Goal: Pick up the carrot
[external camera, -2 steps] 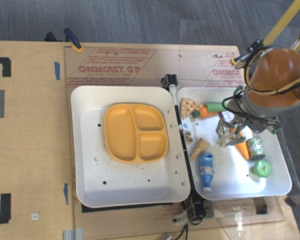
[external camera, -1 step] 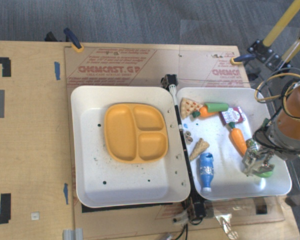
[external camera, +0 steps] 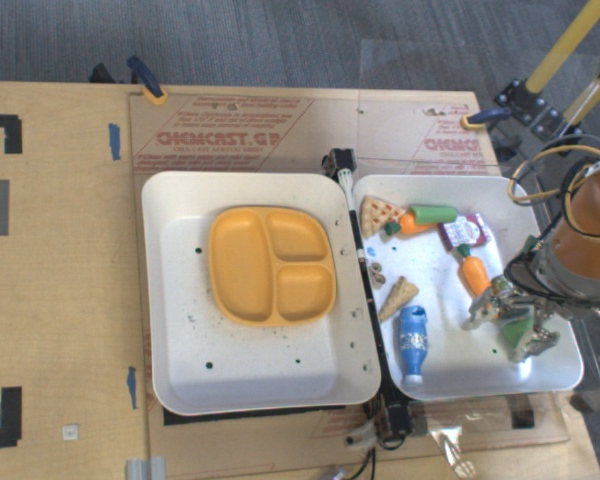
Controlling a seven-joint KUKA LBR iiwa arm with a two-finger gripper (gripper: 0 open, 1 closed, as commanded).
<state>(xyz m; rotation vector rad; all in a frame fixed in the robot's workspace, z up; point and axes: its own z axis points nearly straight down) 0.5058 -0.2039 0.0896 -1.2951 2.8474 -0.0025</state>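
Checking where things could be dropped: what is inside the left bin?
The left bin holds a yellow plate with three compartments, lying flat with nothing on it. A few dark specks dot the bin floor. Whatever lies beneath the plate is covered.

You've got 2 orange carrots in the right bin (external camera: 450, 378). One carrot (external camera: 427, 218), w/ green top pointing right, lies flat near the far wall. Other carrot (external camera: 473, 273), green top at its far end, lies lengthwise toward the bin's right side, approx mid-depth.
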